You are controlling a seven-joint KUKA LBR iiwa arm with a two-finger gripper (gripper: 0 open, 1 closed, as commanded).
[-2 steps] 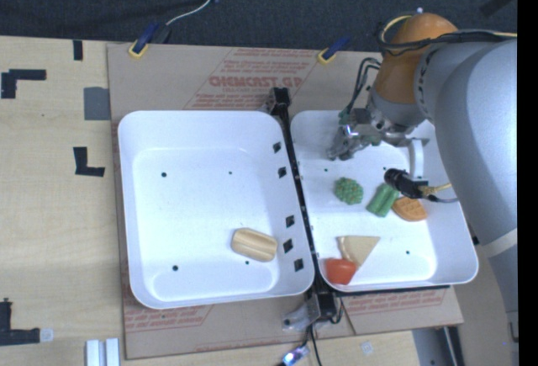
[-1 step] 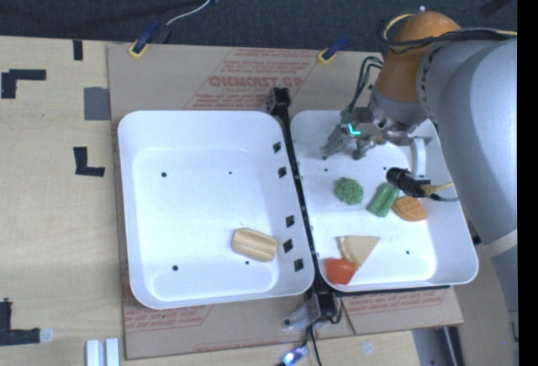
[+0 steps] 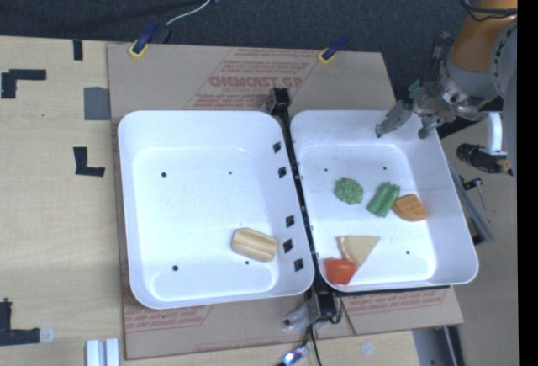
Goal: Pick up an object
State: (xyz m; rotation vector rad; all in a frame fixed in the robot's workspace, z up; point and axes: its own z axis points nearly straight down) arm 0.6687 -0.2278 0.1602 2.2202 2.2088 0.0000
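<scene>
Broadly, the worktop [image 3: 50, 213] carries a cardboard sheet [image 3: 244, 78] with two white bins set side by side on it. The left bin [image 3: 151, 145] holds a single bread roll [image 3: 254, 244] near its front right corner. The right bin [image 3: 420, 272] holds the rest: a broccoli floret [image 3: 349, 190], a green pod [image 3: 383, 198] just beside it, an orange piece [image 3: 410, 208] touching or nearly touching the pod, a pale wedge [image 3: 361, 247], and a red piece [image 3: 340, 272] against the wedge's near corner.

The arm [image 3: 483, 28] reaches in from the right, and the pincer [image 3: 406, 122] hangs over the far right corner of the right bin, released, its two fingers spread with nothing between them.

Any object will do, so the broccoli looks the best pick: it stands a little apart from its neighbours and is closest to the pincer. To do this well, the pincer should centre over the floret before descending, keep its fingers clear of the pod, and close only once low enough to straddle it. The clustered pieces risk a double or glancing grip.
</scene>
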